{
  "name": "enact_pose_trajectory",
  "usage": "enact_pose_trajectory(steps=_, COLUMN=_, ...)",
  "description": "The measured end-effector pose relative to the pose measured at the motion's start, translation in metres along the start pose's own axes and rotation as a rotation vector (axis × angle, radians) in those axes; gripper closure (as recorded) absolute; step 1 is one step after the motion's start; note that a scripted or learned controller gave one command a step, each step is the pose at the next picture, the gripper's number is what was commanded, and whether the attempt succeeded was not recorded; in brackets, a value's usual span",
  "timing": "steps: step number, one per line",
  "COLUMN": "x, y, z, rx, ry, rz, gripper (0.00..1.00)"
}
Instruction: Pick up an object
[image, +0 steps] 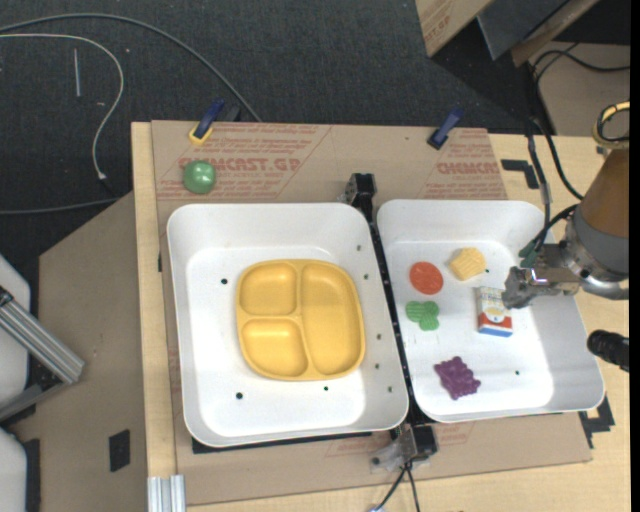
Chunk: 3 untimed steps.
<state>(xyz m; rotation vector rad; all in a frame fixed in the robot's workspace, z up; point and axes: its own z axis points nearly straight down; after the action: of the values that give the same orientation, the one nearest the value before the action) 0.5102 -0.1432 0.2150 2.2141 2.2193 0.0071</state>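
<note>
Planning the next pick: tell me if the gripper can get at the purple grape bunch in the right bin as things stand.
Probably yes. The purple grape bunch lies apart from the other toys on the right bin floor, nothing over it. The gripper sits just above the small carton, farther up the same bin, and open floor lies between them.

Even, soft overhead light fills the frame, and the white bins look bright without harsh glare. Shadows are faint and short beneath the bin rims. Small items are slightly soft, and the dark floor at top is grainy.
</note>
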Motion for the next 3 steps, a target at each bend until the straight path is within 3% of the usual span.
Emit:
enact_pose_trajectory(steps=1, x=0.0, y=0.002, z=-0.054, rx=0.0, ry=-0.001, rz=0.0, gripper=1.0)
enact_pose_trajectory(steps=3, x=0.107, y=0.035, z=-0.059, rx=0.005, ry=0.003, rz=-0.004, gripper=1.0)
